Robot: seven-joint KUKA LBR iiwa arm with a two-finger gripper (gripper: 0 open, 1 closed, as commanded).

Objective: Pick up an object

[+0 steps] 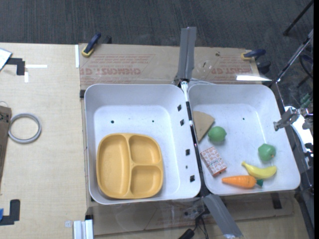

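Observation:
The right bin holds several small objects. A tan wedge-shaped piece lies against its left wall, and a green round fruit touches the wedge's right side. Below them a small red-and-white carton lies flat. A green apple sits near the right wall. Just below it is a yellow banana, and an orange carrot lies along the front wall. In the left bin a yellow divided plate rests at the front.
A grey tape roll lies on the bench at the far left. Blue clamps pin a cardboard sheet behind the bins. A metal bracket juts over the right bin's right rim.

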